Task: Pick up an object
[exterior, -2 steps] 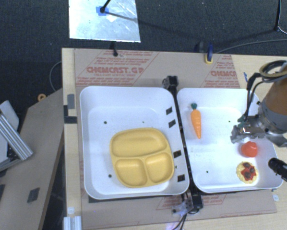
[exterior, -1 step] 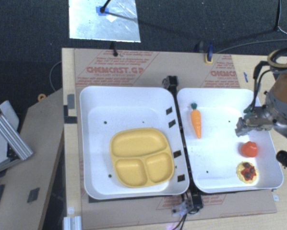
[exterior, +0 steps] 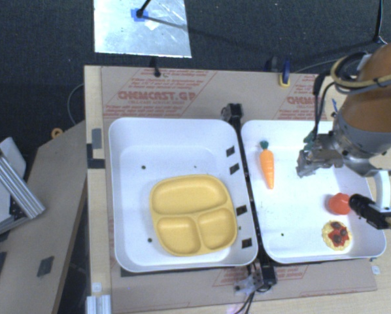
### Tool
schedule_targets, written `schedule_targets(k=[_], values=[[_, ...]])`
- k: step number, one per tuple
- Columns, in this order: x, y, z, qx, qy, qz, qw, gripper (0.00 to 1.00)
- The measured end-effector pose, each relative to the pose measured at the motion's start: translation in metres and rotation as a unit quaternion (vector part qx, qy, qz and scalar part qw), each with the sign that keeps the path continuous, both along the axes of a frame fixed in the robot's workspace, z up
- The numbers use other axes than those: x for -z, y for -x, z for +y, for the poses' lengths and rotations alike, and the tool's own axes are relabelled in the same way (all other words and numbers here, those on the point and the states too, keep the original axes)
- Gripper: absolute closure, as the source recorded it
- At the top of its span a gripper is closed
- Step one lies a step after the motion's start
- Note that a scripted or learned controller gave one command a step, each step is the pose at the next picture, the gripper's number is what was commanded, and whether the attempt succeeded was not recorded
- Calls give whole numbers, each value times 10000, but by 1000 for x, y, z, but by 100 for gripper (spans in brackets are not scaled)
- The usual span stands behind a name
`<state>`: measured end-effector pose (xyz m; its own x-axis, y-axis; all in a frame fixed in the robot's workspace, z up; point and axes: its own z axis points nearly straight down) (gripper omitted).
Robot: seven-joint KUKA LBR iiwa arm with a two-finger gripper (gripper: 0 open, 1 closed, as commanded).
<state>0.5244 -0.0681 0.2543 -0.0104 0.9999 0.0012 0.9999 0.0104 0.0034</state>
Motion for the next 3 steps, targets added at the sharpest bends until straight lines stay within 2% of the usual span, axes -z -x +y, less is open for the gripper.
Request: schedule_targets(k=[1, 2, 3], values=[[-5, -15, 50, 4, 0, -3, 10000, 100], [10, -40, 99, 3, 0, 2, 10000, 100], [22, -52, 142, 9, 2, 5, 10000, 100]])
